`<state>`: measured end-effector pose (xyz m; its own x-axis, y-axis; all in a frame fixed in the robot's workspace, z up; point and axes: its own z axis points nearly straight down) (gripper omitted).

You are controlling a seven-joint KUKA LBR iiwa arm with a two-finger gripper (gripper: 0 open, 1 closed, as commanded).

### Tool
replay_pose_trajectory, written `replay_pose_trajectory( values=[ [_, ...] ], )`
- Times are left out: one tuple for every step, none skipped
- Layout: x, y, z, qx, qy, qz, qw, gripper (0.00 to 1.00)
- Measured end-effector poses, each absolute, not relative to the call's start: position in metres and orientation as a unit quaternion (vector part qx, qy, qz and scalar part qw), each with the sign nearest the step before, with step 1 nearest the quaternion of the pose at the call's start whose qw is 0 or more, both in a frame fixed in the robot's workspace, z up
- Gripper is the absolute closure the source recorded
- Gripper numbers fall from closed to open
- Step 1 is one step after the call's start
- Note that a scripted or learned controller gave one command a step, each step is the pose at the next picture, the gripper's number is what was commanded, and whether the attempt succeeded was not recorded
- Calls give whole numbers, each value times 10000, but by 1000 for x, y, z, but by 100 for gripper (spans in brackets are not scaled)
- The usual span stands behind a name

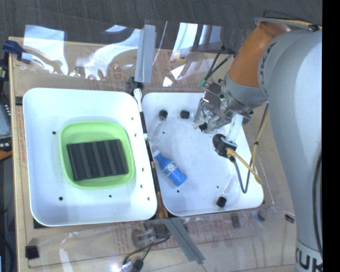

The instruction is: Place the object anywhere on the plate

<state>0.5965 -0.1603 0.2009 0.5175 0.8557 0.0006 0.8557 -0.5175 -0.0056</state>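
Camera view: a blue bottle (170, 170) with a pale label, its print unreadable, lies tilted in the right bin (246, 203); the green plate (96, 135) sits in the left bin (39, 197).

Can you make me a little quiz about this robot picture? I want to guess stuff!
1. True or false: the blue bottle lies in the same bin as the green plate.
2. Which bin does the gripper hang over: A) the left bin, B) the right bin, C) neither?
3. Fill in the blank: the dark ridged block rests on the ______.

Key:
1. False. The bottle lies in the right bin, near its left wall; the plate sits in the left bin.
2. B.
3. Green plate.
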Motion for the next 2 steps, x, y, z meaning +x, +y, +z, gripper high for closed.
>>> replay_pose_trajectory(
  values=[
    [522, -132, 160, -8594, -5114, 26, 24, 100],
    [522, -132, 161, -8594, -5112, 24, 18, 0]
  ],
)
